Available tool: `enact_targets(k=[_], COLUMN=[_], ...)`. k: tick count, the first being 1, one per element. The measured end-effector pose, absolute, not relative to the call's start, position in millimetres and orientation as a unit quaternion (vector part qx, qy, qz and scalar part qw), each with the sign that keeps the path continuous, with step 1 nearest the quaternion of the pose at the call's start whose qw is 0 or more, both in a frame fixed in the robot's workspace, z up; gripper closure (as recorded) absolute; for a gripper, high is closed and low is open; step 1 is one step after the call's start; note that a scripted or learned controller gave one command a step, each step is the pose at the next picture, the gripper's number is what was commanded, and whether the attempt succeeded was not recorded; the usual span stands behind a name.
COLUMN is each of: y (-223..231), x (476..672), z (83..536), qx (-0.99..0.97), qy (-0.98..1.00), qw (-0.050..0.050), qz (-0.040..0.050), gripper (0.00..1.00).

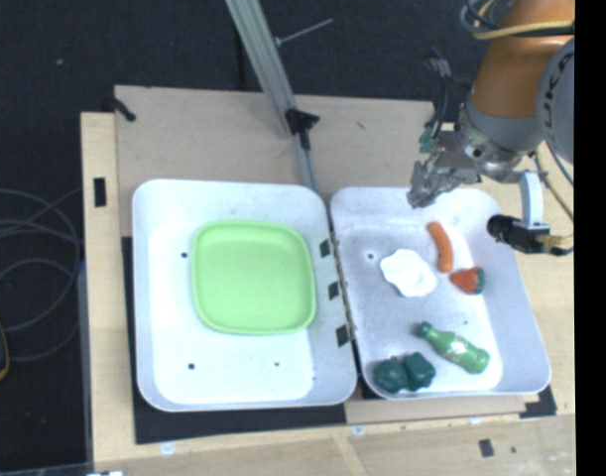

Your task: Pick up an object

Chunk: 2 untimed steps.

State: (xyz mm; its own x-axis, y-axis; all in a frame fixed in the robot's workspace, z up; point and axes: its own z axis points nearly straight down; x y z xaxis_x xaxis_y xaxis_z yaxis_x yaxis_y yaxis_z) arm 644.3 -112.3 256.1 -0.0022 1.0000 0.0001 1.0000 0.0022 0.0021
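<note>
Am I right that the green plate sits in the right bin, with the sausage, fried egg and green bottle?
Not quite. The camera view shows the green plate alone in the left bin. The sausage, fried egg and green bottle lie in the right bin.

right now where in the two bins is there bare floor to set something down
Left bin: a bare strip around the green plate, widest along the near edge. Right bin: bare near the divider, left of the white piece. Crowded around the carrot and green bottle.

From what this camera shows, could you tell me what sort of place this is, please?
Probably a robotics lab test bench, not a kitchen: a robot arm reaches over two white bins on a plywood bench, with toy food like a sausage and loose cables alongside.
</note>
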Motion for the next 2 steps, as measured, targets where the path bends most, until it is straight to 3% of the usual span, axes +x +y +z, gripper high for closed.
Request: enact_targets(k=[2], y=[-19], x=[601.2], z=[251], qx=[0.706], qy=[0.708], qw=[0.0], qz=[0.0006], gripper=[1.0])
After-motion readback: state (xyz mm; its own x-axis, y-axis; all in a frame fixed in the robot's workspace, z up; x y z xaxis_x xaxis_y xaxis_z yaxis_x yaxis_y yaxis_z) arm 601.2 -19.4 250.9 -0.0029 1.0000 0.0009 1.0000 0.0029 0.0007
